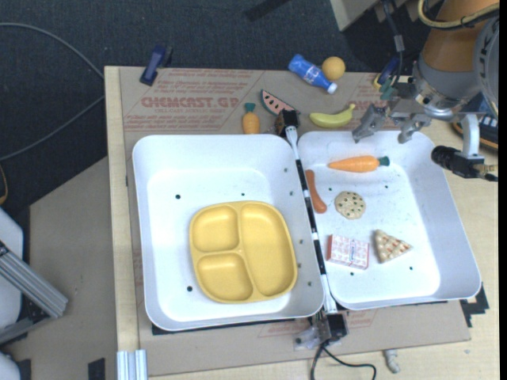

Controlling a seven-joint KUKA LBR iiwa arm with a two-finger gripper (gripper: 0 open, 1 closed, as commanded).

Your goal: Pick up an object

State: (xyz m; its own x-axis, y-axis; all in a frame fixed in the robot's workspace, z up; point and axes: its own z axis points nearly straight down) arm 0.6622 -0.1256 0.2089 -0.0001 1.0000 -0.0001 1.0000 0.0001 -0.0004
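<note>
The right bin (444, 236) holds a carrot (354, 164), a sausage (317, 191), a round cookie (349, 205), a pink wafer (349, 252) and a pizza slice (390, 246). My gripper (388, 127) hovers over the bin's far edge, just above and to the right of the carrot. Its two fingers (366, 125) stand apart, open, with nothing between them. The left bin (158, 212) carries a yellow divided plate (242, 251).
Outside the bins, on the board at the back, lie a banana (332, 117), a watermelon slice (275, 101), a small orange carrot toy (251, 121), a blue bottle (312, 73), an orange ball (333, 67) and a blue clip (154, 64).
</note>
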